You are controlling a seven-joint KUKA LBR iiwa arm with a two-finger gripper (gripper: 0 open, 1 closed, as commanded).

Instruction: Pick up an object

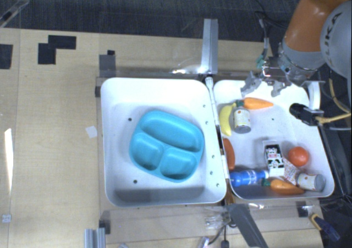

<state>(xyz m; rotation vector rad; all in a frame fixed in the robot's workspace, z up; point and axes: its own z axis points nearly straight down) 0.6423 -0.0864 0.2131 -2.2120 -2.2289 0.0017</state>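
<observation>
Arm over the right bin's far rim, objects lying below it.

The gripper (263, 81) hangs at the right bin's (316, 131) twelve o'clock edge; whether it is released or clenched I cannot tell, and nothing shows between its tips. A carrot (257, 104) lies just at its six o'clock, beside a small can (241, 120) and banana (225, 119). Toward five o'clock sit a tomato (298, 156), milk carton (273, 157) and blue bottle (248, 177). The left bin (118, 131) holds a blue divided plate (166, 145).
</observation>
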